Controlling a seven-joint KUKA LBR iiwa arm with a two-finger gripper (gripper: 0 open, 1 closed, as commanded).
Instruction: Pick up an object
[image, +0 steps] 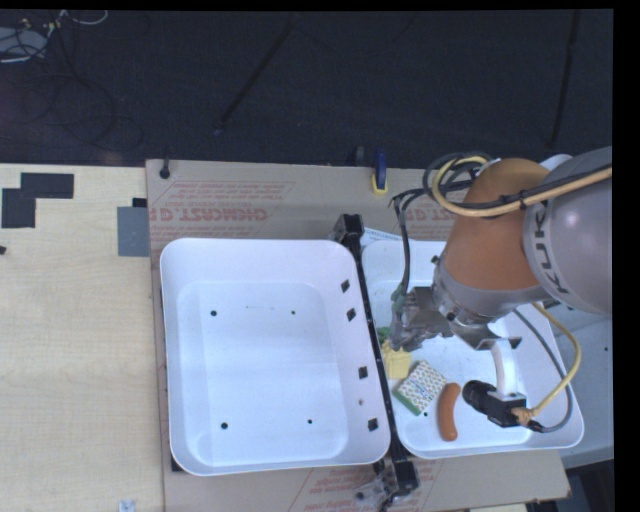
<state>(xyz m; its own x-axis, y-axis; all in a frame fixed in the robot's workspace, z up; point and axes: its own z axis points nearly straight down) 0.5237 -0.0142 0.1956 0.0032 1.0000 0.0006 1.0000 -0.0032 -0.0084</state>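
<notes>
In the right bin (566, 436), my gripper (403, 336) is lowered close to the bin's left wall. A small yellow object (397, 365) lies just below it, either touching it or very near. Beside that lies a flat green and white dotted packet (420, 386). An orange-red sausage-shaped toy (448, 411) rests further right, towards the front of the bin. The wrist and its cables hide the bin floor behind the gripper. Nothing can be seen held.
The left bin (190, 300) is a shallow white tray with small dark holes in its floor. A black divider strip (365, 330) runs between the two bins. A blue and yellow clip (379, 176) stands on the cardboard behind them.
</notes>
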